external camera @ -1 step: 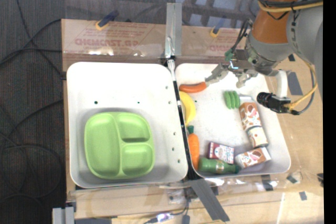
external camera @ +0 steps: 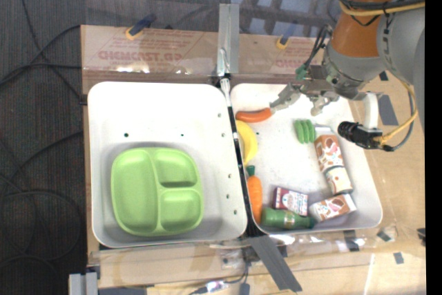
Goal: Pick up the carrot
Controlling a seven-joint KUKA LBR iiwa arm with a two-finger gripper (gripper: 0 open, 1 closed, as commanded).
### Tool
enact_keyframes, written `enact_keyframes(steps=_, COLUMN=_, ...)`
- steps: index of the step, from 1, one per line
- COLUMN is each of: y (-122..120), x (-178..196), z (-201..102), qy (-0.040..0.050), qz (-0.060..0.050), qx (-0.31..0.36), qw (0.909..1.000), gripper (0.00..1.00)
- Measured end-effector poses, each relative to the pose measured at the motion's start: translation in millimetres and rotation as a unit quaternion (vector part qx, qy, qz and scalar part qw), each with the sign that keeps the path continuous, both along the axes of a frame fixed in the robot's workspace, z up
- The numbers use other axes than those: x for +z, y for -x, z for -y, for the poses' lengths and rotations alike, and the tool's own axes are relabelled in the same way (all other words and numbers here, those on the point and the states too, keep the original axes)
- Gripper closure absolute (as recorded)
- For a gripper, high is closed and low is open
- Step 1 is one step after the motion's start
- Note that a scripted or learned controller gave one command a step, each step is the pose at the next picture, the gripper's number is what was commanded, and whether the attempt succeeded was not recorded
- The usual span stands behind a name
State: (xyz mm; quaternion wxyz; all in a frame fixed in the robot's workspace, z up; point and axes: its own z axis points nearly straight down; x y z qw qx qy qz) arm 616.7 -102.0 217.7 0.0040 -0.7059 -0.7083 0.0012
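The carrot (external camera: 255,197) is orange with a small green top. It lies lengthwise against the left wall of the right bin (external camera: 359,148), near the front. My gripper (external camera: 302,102) hangs over the back of that bin, well behind the carrot and to its right. Its fingers (external camera: 283,101) are spread open with nothing between them.
A yellow banana (external camera: 247,141) and an orange-red sausage-like piece (external camera: 253,115) lie behind the carrot. A green bottle (external camera: 286,219), two small cartons (external camera: 290,200) and a brown bottle (external camera: 331,162) crowd the front right. A green ridged piece (external camera: 304,130) sits mid-bin. The left bin holds a green divided plate (external camera: 157,190).
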Motion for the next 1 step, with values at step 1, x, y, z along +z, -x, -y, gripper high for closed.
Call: enact_keyframes(steps=1, y=43.2, x=-126.3, z=27.2, qy=0.0008, qz=0.003, qx=0.026, qw=0.9996, gripper=0.00)
